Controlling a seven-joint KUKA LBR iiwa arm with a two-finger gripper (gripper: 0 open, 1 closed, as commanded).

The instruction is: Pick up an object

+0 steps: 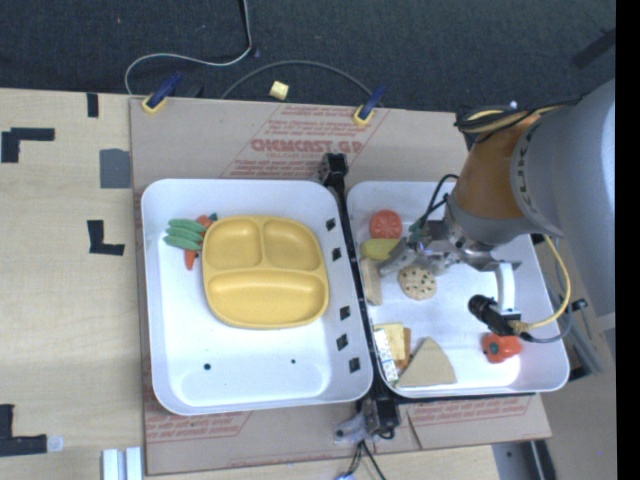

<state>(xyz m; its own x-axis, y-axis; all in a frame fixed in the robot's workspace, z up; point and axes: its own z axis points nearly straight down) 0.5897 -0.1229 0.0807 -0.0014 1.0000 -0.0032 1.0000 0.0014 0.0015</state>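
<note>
While over right white bin [545, 373]: my gripper [408, 256]
Jaw state: cannot tell
Below gripper: round brown speckled cookie [417, 285]
Beside gripper: red tomato-shaped toy [385, 224]

Round speckled cookie [417, 285], flat, right bin [535, 373]
</note>
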